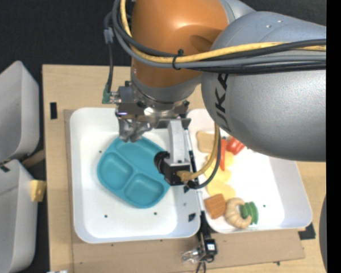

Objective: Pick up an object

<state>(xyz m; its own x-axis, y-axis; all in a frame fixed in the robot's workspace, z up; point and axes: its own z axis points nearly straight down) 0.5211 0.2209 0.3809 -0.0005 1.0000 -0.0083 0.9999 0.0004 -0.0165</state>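
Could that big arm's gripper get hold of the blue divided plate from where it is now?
Probably yes. The gripper hangs right over the upper edge of the blue plate, which lies alone in the left bin with nothing on top.

Below me a wooden bench (57, 169) bears two white bins (85, 209) side by side, their inner walls touching. White padded shapes (11, 112) sit just off the bench's left edge, with a small yellow tag (37, 190) beside them.

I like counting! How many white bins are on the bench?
2. The left bin holds a teal divided plate. The right bin holds small toy foods, partly hidden under the arm. The gripper is over the plate's upper edge.
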